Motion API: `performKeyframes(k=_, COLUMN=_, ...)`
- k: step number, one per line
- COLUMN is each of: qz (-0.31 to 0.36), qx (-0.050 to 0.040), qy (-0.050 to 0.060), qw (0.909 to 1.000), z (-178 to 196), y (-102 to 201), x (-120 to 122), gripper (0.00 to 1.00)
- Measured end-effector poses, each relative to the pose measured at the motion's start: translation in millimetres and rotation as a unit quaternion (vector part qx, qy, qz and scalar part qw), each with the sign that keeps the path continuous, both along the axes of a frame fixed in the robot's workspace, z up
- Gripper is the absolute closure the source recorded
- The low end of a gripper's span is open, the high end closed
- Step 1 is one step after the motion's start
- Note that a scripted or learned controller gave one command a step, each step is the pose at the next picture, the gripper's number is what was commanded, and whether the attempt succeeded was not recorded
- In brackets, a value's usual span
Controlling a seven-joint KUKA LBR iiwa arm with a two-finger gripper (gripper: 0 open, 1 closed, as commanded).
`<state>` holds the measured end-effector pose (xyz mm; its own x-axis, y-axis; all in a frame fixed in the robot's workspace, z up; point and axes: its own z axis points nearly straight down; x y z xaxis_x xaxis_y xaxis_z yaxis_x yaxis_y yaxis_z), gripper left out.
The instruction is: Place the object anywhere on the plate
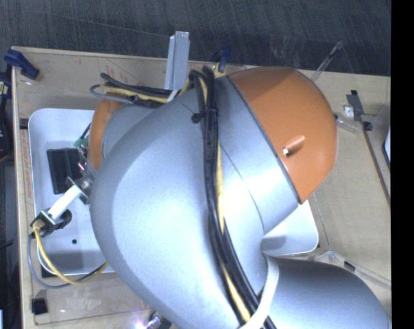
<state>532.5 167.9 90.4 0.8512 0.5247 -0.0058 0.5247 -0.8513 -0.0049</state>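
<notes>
My grey arm (193,204) with its orange band (289,129) covers most of the camera view and hides nearly all of both bins. Its wrist reaches down over the left bin (39,125). The gripper (62,173) shows there as dark parts at the arm's left edge, low over the bin floor. I cannot make out anything held in it. A white piece with a black end (56,211) sticks out below it.
A yellow cable (56,269) loops over the left bin's front corner. A corner of the right bin (299,242) peeks out under the arm. Blue clamps (18,60) sit on the bench's back left edge, and a metal bracket (178,60) stands at the back.
</notes>
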Motion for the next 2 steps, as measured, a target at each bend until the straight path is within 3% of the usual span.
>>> performKeyframes(k=1, qz=-0.054, qx=-0.0008, qy=-0.004, qw=0.9985, z=137.9, y=-21.0, x=51.3, gripper=1.0)
performKeyframes(k=2, qz=-0.088, qx=-0.0009, qy=-0.001, qw=0.9961, z=109.2, y=-95.2, x=93.7, gripper=1.0)
